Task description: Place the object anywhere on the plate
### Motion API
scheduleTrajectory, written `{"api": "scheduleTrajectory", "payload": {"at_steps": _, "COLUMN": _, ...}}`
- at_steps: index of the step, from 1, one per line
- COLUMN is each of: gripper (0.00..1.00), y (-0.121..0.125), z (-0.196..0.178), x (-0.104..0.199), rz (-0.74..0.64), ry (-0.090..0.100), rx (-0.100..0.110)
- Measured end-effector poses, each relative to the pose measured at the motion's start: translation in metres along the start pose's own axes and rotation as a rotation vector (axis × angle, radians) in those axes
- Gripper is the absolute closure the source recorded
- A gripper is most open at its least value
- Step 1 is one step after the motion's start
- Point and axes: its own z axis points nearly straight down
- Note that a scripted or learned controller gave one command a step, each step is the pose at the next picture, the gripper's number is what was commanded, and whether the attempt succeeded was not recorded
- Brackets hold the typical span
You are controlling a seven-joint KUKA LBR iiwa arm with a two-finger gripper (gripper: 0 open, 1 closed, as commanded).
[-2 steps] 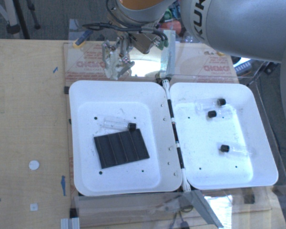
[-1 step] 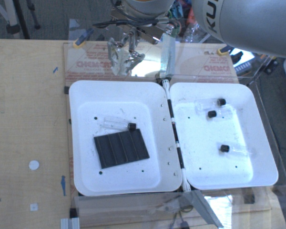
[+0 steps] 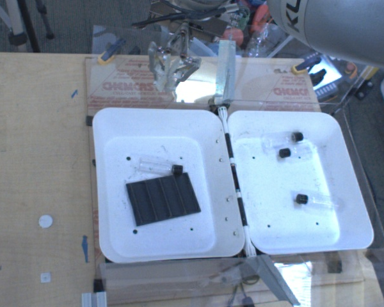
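Open white floor lay around the dark ribbed rectangular plate (image 3: 163, 199); a clear black-capped vial (image 3: 160, 166) crowded its top edge.

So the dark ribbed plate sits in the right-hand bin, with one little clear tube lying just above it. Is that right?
Not quite. The camera view shows the dark ribbed plate in the left bin, not the right one. The rest holds: one clear tube with a black cap lies just above it.
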Motion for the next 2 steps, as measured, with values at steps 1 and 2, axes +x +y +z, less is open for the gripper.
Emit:
{"api": "scheduleTrajectory", "payload": {"at_steps": 1, "gripper": 1.0, "y": 0.0, "z": 0.053, "x": 0.002, "rz": -0.562, "ry": 0.003, "rx": -0.007}}
{"api": "scheduleTrajectory", "payload": {"at_steps": 2, "gripper": 1.0, "y": 0.003, "z": 0.026, "x": -0.006, "rz": -0.952, "ry": -0.001, "rx": -0.003}}
